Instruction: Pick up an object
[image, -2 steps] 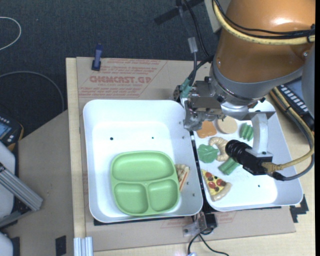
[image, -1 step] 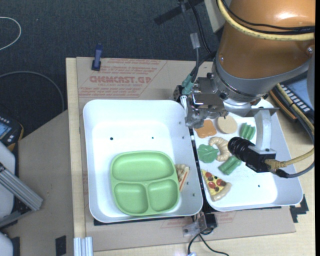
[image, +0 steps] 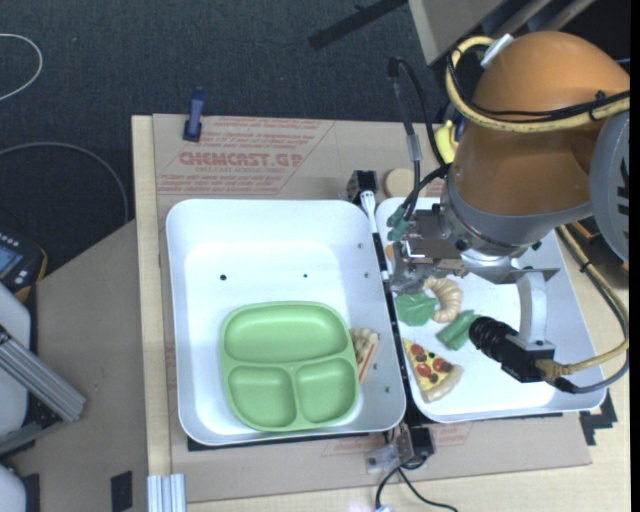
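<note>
From my seat, the end effector hangs low over the left edge of the right shallow white bin, its body masked by the wrist — I cannot tell whether it is released or clenched. Just below it in the view, toward the bin's near side, lie a pale tan curled croissant-like toy, touching a green leaf-shaped piece. A toy pizza slice with red dots lies nearer still. I judge the croissant closest, its curve running roughly across the bin.
</note>
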